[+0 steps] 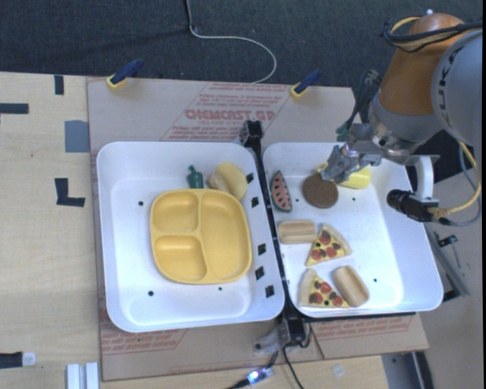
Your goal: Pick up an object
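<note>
My gripper (338, 167) hangs low over the far part of the right bin (405, 254). It sits just above a brown round cookie (318, 192) and against a yellow block (357, 177), which it partly hides. Nothing shows between it and these pieces that I could call held. Elsewhere in the right bin lie a watermelon slice (280, 191), a hot dog bun (296, 231), two pizza slices (328, 245) (316, 290) and a sausage roll (351, 285).
The left bin (117, 241) holds a yellow divided plate (201, 235), with a small green piece (194, 177) and a pale yellow food piece (229, 179) behind it. A black divider (263, 217) runs between the bins. The arm's black attachment (409, 203) overhangs the right bin's right side.
</note>
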`<state>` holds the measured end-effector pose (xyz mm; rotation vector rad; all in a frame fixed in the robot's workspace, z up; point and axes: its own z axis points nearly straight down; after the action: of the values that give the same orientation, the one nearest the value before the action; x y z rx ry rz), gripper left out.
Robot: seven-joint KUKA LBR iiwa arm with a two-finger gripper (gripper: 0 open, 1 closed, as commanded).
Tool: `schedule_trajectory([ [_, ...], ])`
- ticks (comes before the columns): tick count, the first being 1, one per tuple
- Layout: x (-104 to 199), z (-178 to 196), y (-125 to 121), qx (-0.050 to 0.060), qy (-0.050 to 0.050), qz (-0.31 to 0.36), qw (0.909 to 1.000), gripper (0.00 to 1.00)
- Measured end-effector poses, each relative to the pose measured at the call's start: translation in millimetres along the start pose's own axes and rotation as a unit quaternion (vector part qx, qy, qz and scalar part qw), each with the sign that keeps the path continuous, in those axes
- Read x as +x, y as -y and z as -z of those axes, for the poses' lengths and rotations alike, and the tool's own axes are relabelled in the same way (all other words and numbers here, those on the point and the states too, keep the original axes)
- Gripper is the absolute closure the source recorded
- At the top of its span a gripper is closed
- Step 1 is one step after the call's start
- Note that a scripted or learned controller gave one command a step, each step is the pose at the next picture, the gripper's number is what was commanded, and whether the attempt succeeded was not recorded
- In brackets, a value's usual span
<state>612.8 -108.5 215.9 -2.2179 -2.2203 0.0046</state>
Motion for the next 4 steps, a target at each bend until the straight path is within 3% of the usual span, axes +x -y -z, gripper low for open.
schedule_trajectory([
  [1,30.9,-1.4,44.5,0.0,0.0,0.001,1.0,1.0],
  [4,26.4,5.5,45.2,-0.002,0.0,0.0,1.0,1.0],
])
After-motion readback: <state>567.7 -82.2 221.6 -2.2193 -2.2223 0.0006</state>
